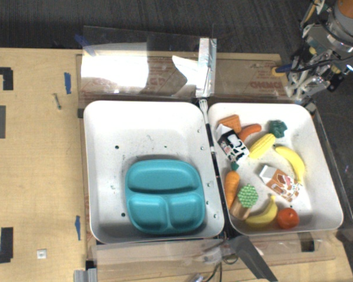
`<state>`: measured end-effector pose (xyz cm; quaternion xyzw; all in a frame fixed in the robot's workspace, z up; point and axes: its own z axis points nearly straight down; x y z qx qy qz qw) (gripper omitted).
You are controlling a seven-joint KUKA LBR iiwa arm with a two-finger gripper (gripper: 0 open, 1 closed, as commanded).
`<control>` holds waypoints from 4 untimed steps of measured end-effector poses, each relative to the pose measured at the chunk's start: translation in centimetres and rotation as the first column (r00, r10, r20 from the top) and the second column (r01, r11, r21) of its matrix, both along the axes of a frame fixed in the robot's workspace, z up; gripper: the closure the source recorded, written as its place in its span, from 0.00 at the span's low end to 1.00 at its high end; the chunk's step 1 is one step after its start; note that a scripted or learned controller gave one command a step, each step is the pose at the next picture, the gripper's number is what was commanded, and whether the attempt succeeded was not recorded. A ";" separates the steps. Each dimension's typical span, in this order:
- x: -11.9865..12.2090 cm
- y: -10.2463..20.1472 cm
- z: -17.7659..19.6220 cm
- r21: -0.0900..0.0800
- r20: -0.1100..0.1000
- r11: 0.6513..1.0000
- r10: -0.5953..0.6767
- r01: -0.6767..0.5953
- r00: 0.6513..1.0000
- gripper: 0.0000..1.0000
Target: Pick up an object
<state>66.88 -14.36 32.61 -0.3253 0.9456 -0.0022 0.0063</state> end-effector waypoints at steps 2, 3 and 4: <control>-9.3 -0.9 -1.2 0.001 -0.010 0.995 -0.103 0.103 0.995 1.00; -9.0 -0.8 -0.1 0.003 -0.003 0.995 -0.102 0.102 0.995 1.00; -8.8 -0.7 0.9 0.004 0.005 0.995 -0.103 0.103 0.995 1.00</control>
